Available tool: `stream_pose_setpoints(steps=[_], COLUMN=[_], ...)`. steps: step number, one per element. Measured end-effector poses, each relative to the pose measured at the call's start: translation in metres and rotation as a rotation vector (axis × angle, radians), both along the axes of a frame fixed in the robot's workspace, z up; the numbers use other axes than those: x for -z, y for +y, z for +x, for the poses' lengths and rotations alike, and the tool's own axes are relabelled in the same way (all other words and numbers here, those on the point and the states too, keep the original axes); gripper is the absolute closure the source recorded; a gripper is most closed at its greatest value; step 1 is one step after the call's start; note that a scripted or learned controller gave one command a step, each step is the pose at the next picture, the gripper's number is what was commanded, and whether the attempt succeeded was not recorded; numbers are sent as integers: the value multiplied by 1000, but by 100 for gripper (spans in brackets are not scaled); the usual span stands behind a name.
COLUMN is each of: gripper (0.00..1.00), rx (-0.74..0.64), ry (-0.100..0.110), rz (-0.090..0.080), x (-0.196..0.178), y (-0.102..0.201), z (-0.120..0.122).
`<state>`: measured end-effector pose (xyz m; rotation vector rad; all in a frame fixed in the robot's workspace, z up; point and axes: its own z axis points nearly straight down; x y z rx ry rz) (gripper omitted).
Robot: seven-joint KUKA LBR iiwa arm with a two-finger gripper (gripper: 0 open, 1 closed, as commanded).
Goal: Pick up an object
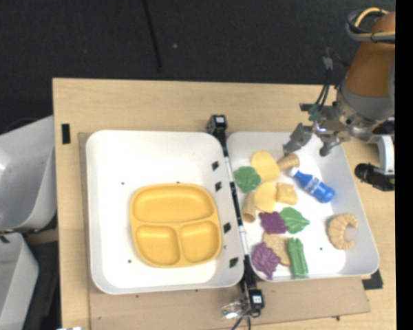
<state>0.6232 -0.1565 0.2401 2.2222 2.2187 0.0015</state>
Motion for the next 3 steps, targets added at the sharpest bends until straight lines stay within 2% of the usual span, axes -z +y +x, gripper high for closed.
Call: stream_pose_setpoints(steps=[1, 2, 3], gripper=[0, 0, 0], rx=[0, 1, 4], ry=[14, 8, -18], rz=[3, 1, -13], x=[77, 116, -48], y=[22, 19, -66], z=[-87, -137, -131])
